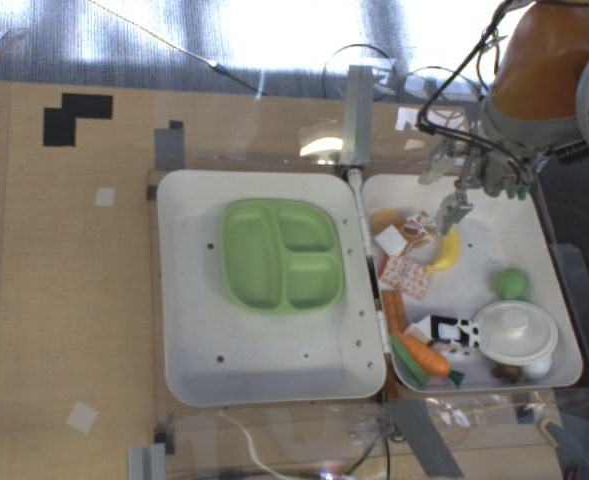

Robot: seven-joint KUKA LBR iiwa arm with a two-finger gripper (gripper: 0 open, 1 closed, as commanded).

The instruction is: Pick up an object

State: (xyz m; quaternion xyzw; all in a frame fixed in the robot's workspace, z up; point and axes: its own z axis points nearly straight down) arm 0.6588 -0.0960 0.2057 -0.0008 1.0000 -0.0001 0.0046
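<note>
Claw (455, 211) directly above banana (446, 252) in right bin (534, 230); grip state impossible to tell

The arm (554, 58) is cut off by the top and right edges at 2 o'clock, so only its orange band and wrist show, and the hand (456, 211) below is too small and blurred to tell how it stands. At 5 o'clock in the right bin (549, 258), the white lidded bowl (515, 334) hides part of a dark thing (504, 373) too small to name. The carrot (421, 356) covers the lower end of a brown stick (394, 310).
</note>
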